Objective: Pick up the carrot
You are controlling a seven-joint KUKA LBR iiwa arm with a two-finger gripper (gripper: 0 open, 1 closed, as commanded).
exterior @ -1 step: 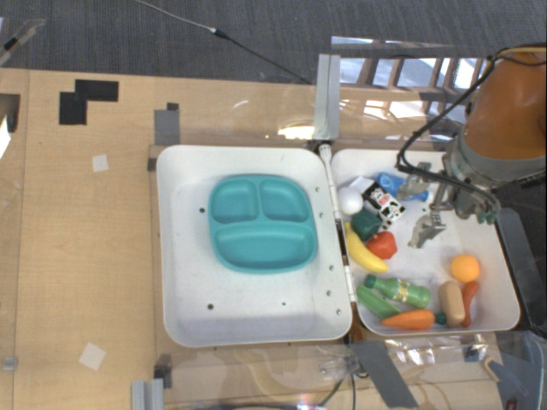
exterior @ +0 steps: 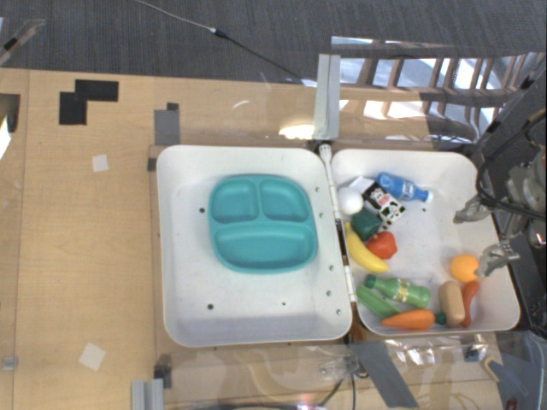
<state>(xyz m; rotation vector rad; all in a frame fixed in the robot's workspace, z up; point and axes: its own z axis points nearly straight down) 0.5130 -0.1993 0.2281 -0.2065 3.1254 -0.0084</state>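
The carrot [exterior: 408,319] lies flat along the front wall of the right bin [exterior: 444,162], orange and pointing left. My gripper [exterior: 480,237] hovers at the bin's right side, above and to the right of the carrot and well apart from it. Its two grey fingers [exterior: 468,213] are spread open with nothing between them. An orange ball [exterior: 464,268] sits just below the lower finger.
Crowding the carrot are a green bottle [exterior: 393,293], a brown bun [exterior: 450,302] and a banana [exterior: 365,255]. Farther back lie a red piece [exterior: 384,245], a blue bottle [exterior: 402,187] and a white ball [exterior: 349,201]. The left bin [exterior: 184,314] holds a teal divided plate [exterior: 261,223].
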